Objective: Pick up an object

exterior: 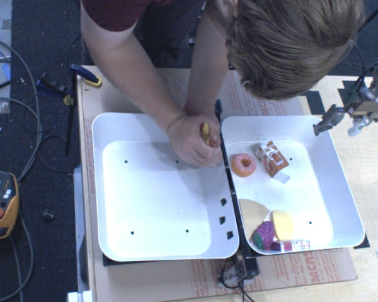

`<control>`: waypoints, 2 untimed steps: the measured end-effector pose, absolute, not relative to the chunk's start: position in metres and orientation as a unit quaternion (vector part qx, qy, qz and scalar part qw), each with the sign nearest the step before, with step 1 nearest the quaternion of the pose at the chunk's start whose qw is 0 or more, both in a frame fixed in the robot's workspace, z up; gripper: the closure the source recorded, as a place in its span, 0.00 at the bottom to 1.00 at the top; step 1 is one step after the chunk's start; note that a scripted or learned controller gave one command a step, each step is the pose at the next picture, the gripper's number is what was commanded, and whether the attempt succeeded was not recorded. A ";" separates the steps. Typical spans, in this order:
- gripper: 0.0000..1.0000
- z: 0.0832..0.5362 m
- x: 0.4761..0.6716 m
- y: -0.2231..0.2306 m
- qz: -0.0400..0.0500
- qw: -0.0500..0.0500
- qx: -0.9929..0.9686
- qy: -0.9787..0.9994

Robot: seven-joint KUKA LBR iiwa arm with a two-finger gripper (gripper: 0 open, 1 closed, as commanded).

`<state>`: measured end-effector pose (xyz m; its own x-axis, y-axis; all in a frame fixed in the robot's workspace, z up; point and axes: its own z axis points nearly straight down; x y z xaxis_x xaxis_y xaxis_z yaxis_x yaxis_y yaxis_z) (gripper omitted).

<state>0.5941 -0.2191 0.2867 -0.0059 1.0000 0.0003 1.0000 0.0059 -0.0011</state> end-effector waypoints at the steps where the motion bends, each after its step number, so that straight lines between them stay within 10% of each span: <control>1: 0.00 0.275 0.634 -0.218 0.000 0.001 -0.705 -0.710; 2: 1.00 0.285 0.636 -0.216 0.001 0.001 -0.703 -0.712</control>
